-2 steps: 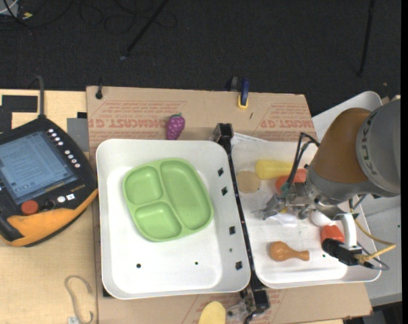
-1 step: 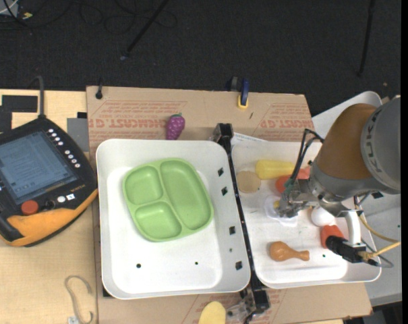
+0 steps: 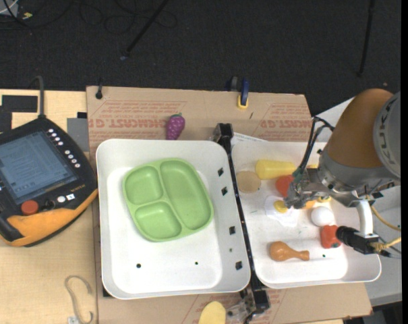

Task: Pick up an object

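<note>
The flat brown cardboard sheet under the bins, toward twelve o'clock, carries red printed lettering seen upside down, too blurred to read with any certainty.

arm | from right; gripper pointing down, low

We are looking at a robotics lab. A grey arm with an orange band reaches in from the right over a counter bearing two white bins side by side, set on taped cardboard. At the left lies a teach pendant with a screen, buttons and an orange grip. Cables trail over the dark floor at the far side. Toy food lies scattered in the right bin, and a green divided tray sits in the left one.
</note>
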Available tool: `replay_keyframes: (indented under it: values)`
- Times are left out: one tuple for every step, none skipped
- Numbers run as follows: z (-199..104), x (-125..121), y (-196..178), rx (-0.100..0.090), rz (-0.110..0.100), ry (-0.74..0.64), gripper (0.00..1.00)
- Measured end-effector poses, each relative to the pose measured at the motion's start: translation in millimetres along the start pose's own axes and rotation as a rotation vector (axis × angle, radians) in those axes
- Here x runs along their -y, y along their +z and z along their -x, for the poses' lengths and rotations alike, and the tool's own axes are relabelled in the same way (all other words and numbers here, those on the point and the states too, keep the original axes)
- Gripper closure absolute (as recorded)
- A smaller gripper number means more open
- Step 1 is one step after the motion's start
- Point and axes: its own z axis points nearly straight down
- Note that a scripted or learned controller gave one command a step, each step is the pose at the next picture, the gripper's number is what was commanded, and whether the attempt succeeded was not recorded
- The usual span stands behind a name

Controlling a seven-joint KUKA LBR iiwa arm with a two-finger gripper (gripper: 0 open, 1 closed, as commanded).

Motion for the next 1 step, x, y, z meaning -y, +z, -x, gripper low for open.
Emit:
replay_keyframes:
  values:
    - [-5.6,-4.0,-45.2,0.0,0.002,-0.001,1.0]
